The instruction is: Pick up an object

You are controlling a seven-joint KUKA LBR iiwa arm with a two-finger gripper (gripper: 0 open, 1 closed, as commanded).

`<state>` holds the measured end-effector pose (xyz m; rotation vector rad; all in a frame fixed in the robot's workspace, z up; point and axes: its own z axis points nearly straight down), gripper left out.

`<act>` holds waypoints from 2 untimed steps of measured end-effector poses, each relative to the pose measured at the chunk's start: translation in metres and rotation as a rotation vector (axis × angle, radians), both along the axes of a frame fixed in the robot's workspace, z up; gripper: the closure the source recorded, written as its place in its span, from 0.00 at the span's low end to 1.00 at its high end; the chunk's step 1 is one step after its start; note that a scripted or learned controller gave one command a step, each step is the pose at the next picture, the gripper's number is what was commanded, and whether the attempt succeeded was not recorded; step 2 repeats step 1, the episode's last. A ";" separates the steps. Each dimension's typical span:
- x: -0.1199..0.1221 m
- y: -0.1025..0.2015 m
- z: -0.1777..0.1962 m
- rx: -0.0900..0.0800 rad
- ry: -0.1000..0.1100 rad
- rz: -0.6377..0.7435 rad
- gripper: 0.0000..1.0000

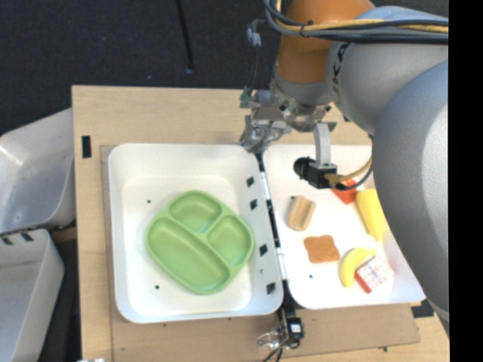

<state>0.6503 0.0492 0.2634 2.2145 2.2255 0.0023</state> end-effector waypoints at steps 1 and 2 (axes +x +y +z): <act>-0.001 -0.003 0.000 -0.001 0.001 -0.003 0.00; -0.001 -0.003 0.000 -0.001 0.001 -0.003 0.00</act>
